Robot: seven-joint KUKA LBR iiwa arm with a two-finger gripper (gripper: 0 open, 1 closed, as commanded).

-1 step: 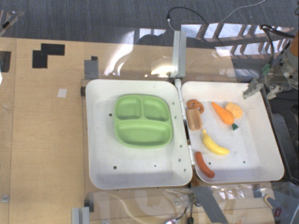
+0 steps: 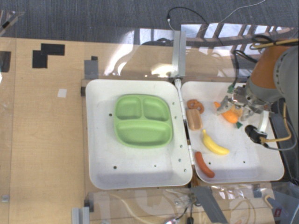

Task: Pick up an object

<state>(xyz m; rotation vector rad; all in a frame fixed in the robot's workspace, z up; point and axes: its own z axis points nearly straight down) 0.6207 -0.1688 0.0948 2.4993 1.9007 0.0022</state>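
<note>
A: Jaws' state can't be told; gripper (image 2: pixel 235 107) is seen low in right bin (image 2: pixel 261 169), right at orange object (image 2: pixel 230 116).

B: Is orange obj. held?

A: Not confirmed. It's seen just beside the tool, near bin's upper middle, approx. touching.

B: How's the step done well?

A: Tool should be centred over obj., closed squarely, then lifted straight, w/ banana (image 2: pixel 214 144) and bread piece (image 2: pixel 194 120) left undisturbed.

B: Obj. look?

A: Small, bright orange, rounded, partly hidden by tool; likely toy fruit. Exact kind can't be made out.
</note>
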